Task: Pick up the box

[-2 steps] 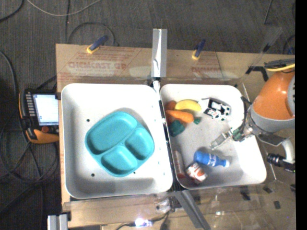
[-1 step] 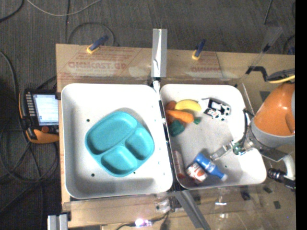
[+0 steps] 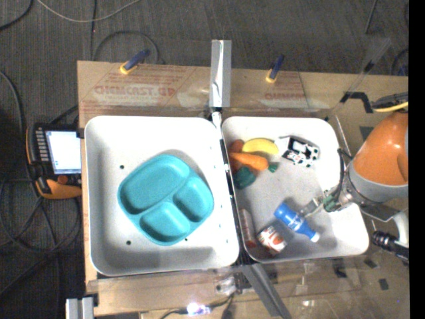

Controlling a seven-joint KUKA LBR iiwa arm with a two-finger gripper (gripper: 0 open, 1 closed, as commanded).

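I see the black-and-white box lying flat near the far edge of the right bin, just beside the banana and carrot; my end effector sits low by the bin's right wall, well apart from the box, near the blue bottle; the left bin holds a teal divided tray.

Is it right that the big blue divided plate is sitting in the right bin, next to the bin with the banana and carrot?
Not quite. The camera view shows the blue divided plate in the left bin. The banana and carrot are in the right bin beside it.
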